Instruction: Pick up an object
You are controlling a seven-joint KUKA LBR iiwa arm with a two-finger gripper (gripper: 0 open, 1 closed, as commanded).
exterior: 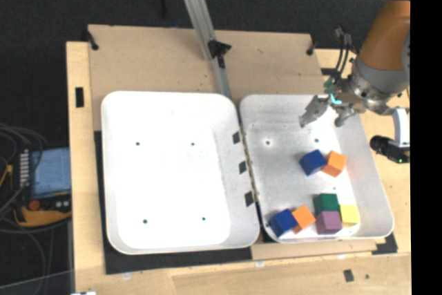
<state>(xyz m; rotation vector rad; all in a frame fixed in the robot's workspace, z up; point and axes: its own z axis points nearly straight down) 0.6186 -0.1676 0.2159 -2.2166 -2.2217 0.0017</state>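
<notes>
My gripper [324,114] hangs over the back part of the right bin [276,122], its two fingers spread apart and nothing between them. In front of it lie a blue cube [313,162] and an orange cube [335,164], side by side. Near the bin's front edge sit a second blue cube [283,221], a second orange cube [304,217], a green cube [327,203], a purple cube [329,221] and a yellow cube [349,215], packed close together.
The left bin [173,169] lies beside the right one, joined by small clips along the shared edge. A slanted metal post [200,14] rises from behind the bins. Cables and a blue box [52,173] lie off the bench at left.
</notes>
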